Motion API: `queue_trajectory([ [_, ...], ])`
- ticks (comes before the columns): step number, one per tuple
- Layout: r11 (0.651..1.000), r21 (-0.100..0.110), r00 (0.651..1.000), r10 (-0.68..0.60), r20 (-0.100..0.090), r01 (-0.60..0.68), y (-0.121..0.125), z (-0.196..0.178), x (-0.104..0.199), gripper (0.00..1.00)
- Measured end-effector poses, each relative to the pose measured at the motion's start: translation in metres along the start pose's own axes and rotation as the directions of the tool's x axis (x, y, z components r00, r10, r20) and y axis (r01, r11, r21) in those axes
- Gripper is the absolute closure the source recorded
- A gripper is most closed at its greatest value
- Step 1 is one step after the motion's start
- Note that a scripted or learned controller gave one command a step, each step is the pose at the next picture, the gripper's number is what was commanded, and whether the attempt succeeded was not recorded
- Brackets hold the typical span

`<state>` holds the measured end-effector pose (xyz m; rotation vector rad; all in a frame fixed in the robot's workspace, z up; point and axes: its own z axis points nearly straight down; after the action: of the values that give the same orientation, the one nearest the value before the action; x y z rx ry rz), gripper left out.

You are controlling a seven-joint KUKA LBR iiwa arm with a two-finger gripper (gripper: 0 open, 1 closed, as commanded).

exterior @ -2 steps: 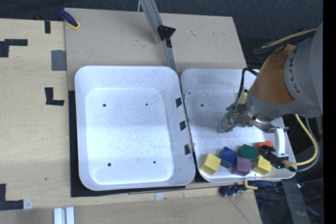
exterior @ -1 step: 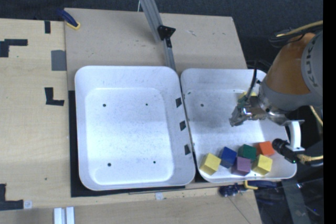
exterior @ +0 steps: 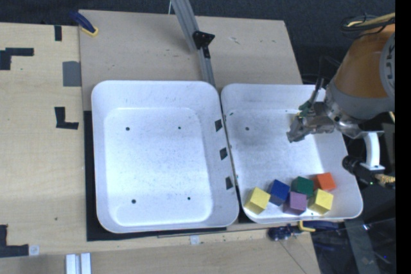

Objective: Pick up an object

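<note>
Coloured blocks [exterior: 292, 194] lie in a left-right row; fingers [exterior: 297, 131] unreadable, open or closed.

- Two white bins on the bench [exterior: 160, 42]: the left bin [exterior: 103, 138] and the right bin [exterior: 257, 106].
- Six small blocks, all at the near end of the right bin:
- Two yellow blocks: one [exterior: 258, 200] at the left, one [exterior: 323, 201] at the right.
- One blue block [exterior: 279, 190].
- One green block [exterior: 302, 187].
- One purple block [exterior: 298, 202].
- One orange block [exterior: 325, 181].
</note>
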<state>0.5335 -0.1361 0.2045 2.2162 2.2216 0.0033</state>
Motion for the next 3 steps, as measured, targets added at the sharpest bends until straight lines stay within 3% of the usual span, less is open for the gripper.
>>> queue_trajectory([
  [1, 1.000, -0.001, 1.000, 0.001, 0.000, -0.001, -0.008, -0.055, -0.004, 1.00],
  [3, 1.000, 0.005, 1.000, -0.005, -0.003, 0.005, 0.019, -0.054, 0.092, 1.00],
])
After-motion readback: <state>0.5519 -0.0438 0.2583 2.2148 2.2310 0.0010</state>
